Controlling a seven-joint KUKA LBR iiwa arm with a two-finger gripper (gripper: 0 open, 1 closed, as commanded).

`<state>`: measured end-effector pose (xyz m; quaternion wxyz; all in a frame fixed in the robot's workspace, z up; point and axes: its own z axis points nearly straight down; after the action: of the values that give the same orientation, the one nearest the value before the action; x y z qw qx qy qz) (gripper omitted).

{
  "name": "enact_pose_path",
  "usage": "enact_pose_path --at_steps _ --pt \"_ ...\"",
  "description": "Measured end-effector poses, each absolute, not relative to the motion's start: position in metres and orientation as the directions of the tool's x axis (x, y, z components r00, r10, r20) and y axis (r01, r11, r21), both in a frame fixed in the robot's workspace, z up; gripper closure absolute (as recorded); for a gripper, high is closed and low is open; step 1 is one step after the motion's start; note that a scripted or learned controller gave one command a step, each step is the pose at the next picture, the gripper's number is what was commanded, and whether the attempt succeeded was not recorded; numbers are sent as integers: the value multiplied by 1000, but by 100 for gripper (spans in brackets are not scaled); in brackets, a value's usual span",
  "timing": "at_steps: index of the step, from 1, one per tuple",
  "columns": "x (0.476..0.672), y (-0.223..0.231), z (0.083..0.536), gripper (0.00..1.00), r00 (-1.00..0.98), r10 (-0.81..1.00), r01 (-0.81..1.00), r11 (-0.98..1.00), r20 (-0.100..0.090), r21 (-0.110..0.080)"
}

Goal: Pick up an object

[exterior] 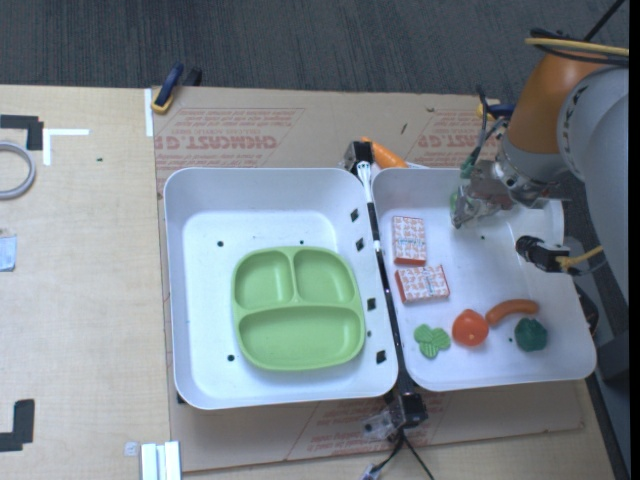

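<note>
My claw (pixel 466 206) hangs over the back of the right bin (pixel 560 373), near its far wall. Whether it is apart or together I cannot tell from this angle; nothing visible is caught in it.

Candidates all lie in the right bin. Two small printed boxes near the divider: upper box (pixel 408 240), lower box (pixel 423 284), close together, possibly touching at a corner. Along the front: green leafy piece (pixel 432 341), red tomato-like ball (pixel 470 328), orange sausage-shaped piece (pixel 512 310) just beside the ball, dark green lump (pixel 531 335) at the right.

Judgement: the upper box is nearest and flat-sided, so the best bet. Come straight down, straddle its narrow width and centre before closing. Its neighbour crowds the near end, so approach across the short sides, not lengthwise. The ball would likely roll; the sausage piece sits too tight to it.

Around: the left bin (pixel 185 298) holds a green divided plate (pixel 297 308). Clips (pixel 361 156) join the bins at the divider; keep off that edge. An arm-mounted black fitting with cable (pixel 540 254) overhangs the right side of the bin.
</note>
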<state>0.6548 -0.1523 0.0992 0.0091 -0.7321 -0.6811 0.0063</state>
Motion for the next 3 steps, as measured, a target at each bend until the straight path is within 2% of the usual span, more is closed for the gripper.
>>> enact_pose_path --at_steps 1,2,3 --pt "655 -152 100 0 71 997 997 -71 3 -21" --pt "660 -202 93 0 219 976 976 -219 3 1" --pt "658 -203 102 100 217 976 976 -217 0 -7"
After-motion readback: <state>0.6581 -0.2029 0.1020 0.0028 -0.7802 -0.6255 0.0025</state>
